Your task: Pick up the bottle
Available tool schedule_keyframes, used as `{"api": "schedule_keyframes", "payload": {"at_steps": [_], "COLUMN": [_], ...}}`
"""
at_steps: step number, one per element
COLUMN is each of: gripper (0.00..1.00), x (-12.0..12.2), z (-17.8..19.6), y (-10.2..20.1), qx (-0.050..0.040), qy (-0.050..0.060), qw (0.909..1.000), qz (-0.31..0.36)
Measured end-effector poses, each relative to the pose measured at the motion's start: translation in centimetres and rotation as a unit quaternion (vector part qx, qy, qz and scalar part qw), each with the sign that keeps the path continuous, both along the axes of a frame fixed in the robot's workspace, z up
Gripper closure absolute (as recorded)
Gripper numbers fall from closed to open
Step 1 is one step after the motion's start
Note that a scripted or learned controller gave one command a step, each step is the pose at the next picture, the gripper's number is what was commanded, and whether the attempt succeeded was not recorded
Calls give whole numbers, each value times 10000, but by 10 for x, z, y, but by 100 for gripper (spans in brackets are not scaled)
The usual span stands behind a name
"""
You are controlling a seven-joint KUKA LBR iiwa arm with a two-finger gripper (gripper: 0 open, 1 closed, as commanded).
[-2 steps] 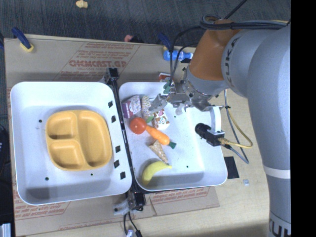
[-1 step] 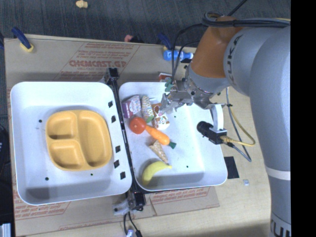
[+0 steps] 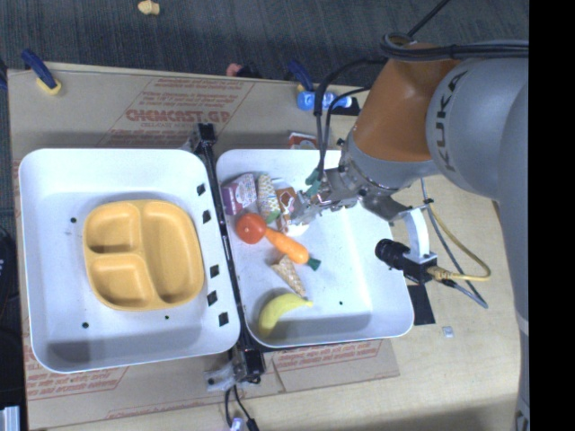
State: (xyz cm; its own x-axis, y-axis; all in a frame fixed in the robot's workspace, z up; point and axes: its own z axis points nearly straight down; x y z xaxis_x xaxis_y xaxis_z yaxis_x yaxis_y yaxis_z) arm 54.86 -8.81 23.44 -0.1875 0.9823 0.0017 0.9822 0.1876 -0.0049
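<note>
Arm: I see it (image 3: 422, 124) reaching in from the right, grey with the orange band, bent down over the right bin.
Fingers: I put them (image 3: 310, 203) low over the upper middle of the right bin, right by the pile of packets. I cannot tell how far apart they are, nor whether anything sits between them; the wrist hides them.
Bottle: I cannot pick out a bottle with any certainty. A pale, part-hidden item (image 3: 296, 214) lies just under the fingers, and I can't say what it is.
Right bin: white and shallow (image 3: 377, 317), it holds all the loose things.
Packets: a purple one (image 3: 239, 192) and a striped one (image 3: 266, 189) lie side by side near the bin's top left, touching.
Tomato: red and round (image 3: 251, 228), just below the packets.
Carrot: orange (image 3: 289, 247), slanting down to the right from beside the tomato.
Cone: a waffle cone (image 3: 290, 276) just below the carrot.
Banana: yellow (image 3: 278, 312), near the bin's lower edge.
Left bin: white (image 3: 45, 330), holding a yellow divided tray (image 3: 144, 253) with three compartments.
Table: cardboard sheet (image 3: 135, 106) under both bins, blue clamps (image 3: 40, 70) at its far edge.
</note>
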Motion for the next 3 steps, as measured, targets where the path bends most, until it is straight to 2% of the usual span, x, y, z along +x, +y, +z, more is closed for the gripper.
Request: {"api": "schedule_keyframes", "payload": {"at_steps": [1,2,3], "gripper": [100,100,100], "x": [-67,-72,-72], "z": [1,1,-12], "y": [-37,-38,-3], "qx": [-5,7,8], "qy": [0,5,-9], "qw": [9964,9996,9783], "qz": [-852,-292,2071]}}
